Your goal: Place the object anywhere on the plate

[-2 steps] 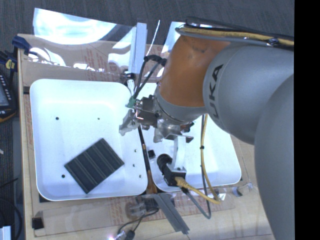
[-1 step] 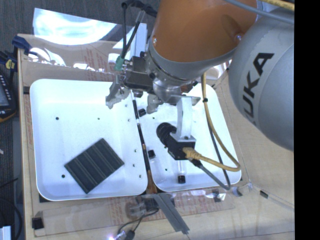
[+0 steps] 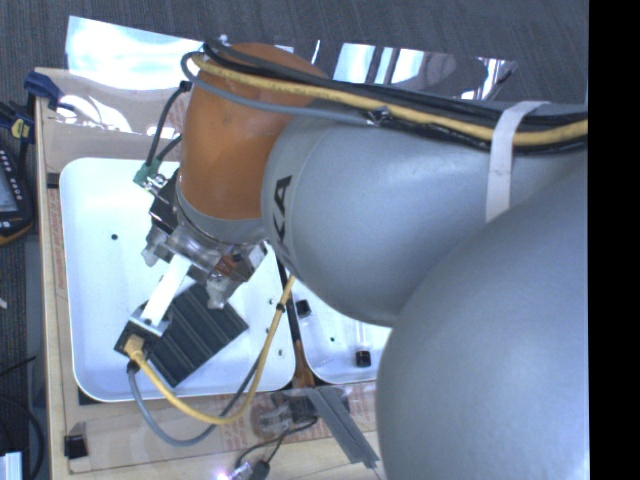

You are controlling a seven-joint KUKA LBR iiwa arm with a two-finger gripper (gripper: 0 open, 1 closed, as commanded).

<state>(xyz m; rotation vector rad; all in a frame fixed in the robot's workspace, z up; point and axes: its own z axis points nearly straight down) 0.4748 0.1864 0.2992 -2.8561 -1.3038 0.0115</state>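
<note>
Pincer [image 3: 220, 278] low over left bin [image 3: 90, 268], towards its right side; how far open, cannot tell. Grey arm [image 3: 420, 268] covers most of right bin [image 3: 335, 366]. Two small dark bits [image 3: 301, 309] on its exposed strip. Object's whereabouts hidden, cannot tell.

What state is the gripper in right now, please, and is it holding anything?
Gripper: low over the bin at the view's left; whether it is open, closed or holding anything cannot be told.

The arm [image 3: 420, 228] stretches above the right bin [image 3: 335, 356], with its hand [image 3: 221, 286] over the left bin [image 3: 95, 268] beside it.
</note>
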